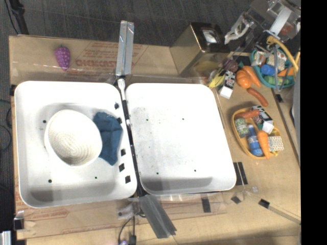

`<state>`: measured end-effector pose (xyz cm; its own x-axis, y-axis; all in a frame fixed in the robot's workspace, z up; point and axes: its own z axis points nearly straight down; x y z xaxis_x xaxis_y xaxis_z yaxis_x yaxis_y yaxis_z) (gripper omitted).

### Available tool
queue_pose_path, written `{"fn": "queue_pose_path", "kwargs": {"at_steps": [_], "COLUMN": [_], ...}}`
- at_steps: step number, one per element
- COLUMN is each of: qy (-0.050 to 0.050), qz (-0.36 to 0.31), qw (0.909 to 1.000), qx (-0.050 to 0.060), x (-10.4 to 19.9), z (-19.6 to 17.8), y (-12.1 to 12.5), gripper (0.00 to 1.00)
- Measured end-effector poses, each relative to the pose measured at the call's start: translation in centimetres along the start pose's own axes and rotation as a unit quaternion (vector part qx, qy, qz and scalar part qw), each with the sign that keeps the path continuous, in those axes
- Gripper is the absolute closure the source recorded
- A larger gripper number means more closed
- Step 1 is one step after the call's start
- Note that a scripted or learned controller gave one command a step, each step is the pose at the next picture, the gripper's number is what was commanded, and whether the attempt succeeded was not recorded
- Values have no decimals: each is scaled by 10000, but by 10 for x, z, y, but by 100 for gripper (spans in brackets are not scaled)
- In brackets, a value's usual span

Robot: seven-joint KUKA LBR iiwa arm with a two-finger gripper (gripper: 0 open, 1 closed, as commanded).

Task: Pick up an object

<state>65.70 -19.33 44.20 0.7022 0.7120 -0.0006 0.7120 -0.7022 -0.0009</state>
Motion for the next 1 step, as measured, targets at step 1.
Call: {"fn": "queue_pose_path", "kwargs": {"at_steps": [1], "qy": [-11], "qz": [-253], "qw": [9997], "qx": [24], "x": [-25], "z": [1], "y": [-10], "gripper": [0]}}
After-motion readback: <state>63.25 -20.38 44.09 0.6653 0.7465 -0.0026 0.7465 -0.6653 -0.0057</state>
